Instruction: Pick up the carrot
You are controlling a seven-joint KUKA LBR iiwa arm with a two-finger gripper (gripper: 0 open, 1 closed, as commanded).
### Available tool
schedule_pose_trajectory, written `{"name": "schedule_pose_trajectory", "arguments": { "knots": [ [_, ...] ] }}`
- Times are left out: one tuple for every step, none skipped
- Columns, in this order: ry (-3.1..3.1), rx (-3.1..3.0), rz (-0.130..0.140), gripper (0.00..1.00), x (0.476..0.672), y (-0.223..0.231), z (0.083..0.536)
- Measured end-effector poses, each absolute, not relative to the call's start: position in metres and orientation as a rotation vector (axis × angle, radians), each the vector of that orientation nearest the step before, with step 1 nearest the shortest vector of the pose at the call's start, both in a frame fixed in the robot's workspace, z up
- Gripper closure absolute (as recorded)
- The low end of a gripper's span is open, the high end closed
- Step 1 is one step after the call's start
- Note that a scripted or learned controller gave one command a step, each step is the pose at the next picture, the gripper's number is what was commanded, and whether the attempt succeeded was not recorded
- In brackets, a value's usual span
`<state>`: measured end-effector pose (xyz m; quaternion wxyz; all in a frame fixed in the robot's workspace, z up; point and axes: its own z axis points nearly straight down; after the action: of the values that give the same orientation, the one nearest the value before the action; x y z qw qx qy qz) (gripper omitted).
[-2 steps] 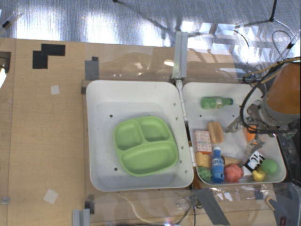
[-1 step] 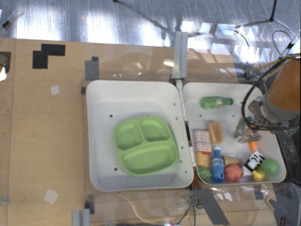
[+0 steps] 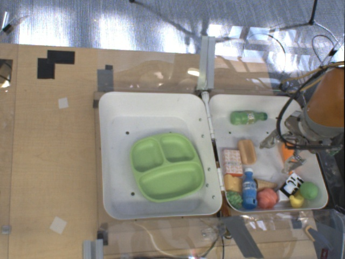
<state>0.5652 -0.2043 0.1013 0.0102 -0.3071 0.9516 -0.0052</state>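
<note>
The carrot [image 3: 287, 153] is a small orange piece in the right bin [image 3: 269, 102], near its right side, partly covered by the gripper. My gripper [image 3: 284, 143] hangs low right over the carrot, below the arm's orange band [image 3: 329, 101]. Whether it touches or grips the carrot is hidden by the wrist and cables.
Also in the right bin are a green bottle [image 3: 248, 117], a bread roll [image 3: 247, 151], a pink box [image 3: 232, 161], a blue bottle [image 3: 248, 188], a red apple [image 3: 267, 197], a black-and-white item [image 3: 291, 184] and a green ball [image 3: 309, 190]. In the left bin [image 3: 116, 117] lies a green divided plate [image 3: 168, 166].
</note>
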Motion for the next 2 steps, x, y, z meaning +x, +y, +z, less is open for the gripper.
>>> {"name": "schedule_pose_trajectory", "arguments": {
  "knots": [
    [2.850, -1.294, -0.010, 0.00, 0.561, -0.204, 0.088],
    [2.772, -1.446, -0.017, 0.00, 0.536, -0.205, 0.089]
  ]
}}
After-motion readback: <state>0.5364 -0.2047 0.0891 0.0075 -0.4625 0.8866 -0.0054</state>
